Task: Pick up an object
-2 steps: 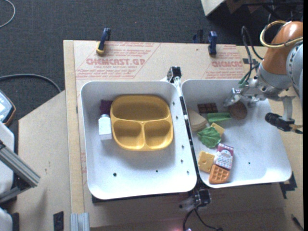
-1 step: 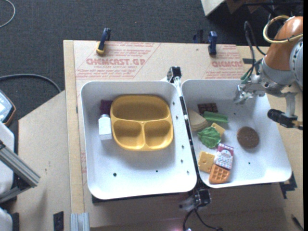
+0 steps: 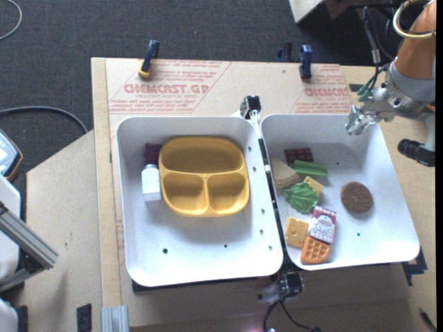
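My gripper (image 3: 356, 124) hangs over the far right corner of the right bin (image 3: 394, 213), with nothing visible between its fingers. The right bin holds several toy foods: a brown round patty (image 3: 356, 198), a green leafy piece (image 3: 301, 196), a green pod (image 3: 309, 168), a dark chocolate bar (image 3: 298, 155), a tan bread slice (image 3: 284, 174), yellow cheese pieces (image 3: 297, 232), an orange waffle (image 3: 315, 250) and a red-and-white packet (image 3: 323, 224). All lie well below and left of the gripper.
The left bin (image 3: 131, 185) holds a yellow divided tray (image 3: 203, 175), a small white bottle (image 3: 151, 182) and a dark purple item (image 3: 152, 151) beside it. Clamps (image 3: 148, 58) (image 3: 304, 61) stand at the board's far edge. A divider ridge (image 3: 266, 178) separates the bins.
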### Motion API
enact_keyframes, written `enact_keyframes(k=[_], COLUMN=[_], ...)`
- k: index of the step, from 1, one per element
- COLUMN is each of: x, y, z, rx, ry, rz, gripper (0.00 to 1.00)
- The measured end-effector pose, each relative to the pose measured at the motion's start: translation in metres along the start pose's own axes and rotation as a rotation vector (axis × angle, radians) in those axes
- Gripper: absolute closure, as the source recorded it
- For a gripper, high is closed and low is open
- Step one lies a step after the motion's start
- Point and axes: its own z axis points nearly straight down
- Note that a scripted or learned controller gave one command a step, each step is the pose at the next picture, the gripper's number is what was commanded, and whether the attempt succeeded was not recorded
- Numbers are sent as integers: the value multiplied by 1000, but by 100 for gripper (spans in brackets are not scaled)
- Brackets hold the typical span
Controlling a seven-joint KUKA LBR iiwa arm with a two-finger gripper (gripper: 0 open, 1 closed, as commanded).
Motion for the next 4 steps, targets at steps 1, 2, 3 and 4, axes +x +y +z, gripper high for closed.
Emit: enact_keyframes(k=[1,2,3,4], x=[2,2,46,93], y=[1,2,-12,-21], z=[-65,-64,-64,-57], rx=[0,5,12,12], ry=[0,0,5,6], rz=[0,0,-2,-3], gripper=[100,100,100,100])
